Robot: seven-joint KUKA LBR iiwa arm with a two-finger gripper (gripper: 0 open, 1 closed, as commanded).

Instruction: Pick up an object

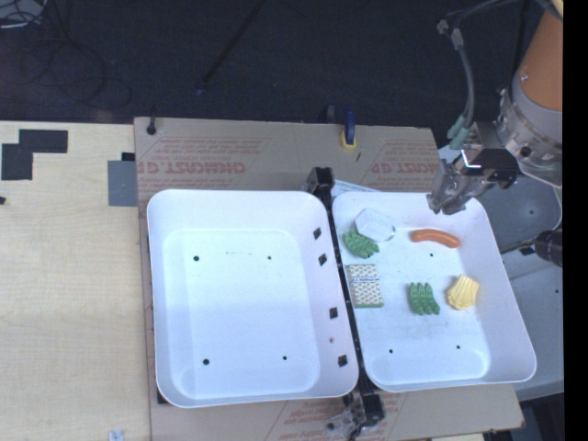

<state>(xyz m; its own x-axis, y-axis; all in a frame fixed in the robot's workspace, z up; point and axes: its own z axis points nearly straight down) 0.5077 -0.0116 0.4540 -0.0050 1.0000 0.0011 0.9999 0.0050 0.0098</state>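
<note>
Up at the far right corner of the right bin [514, 338], the gripper [447, 200] hangs above the rim with nothing between its fingers; whether they are spread or closed cannot be made out from this angle. Nearest to it lies an orange sausage [434, 238], stretched left to right on the bin floor just below the gripper. It looks like a small, light plastic toy, smooth and rounded, so it may roll or slip; pinching it across its narrow middle seems the safest hold. Farther left, a pale round lid [375, 222] rests touching a green leafy piece [360, 243], crowded and harder to take cleanly. Toward the near side sit a small checked packet [365, 285], a green ridged toy [423, 298] and a yellow corn piece [462, 292], each apart from the others. The left bin [165, 246] lies beside it.
</note>
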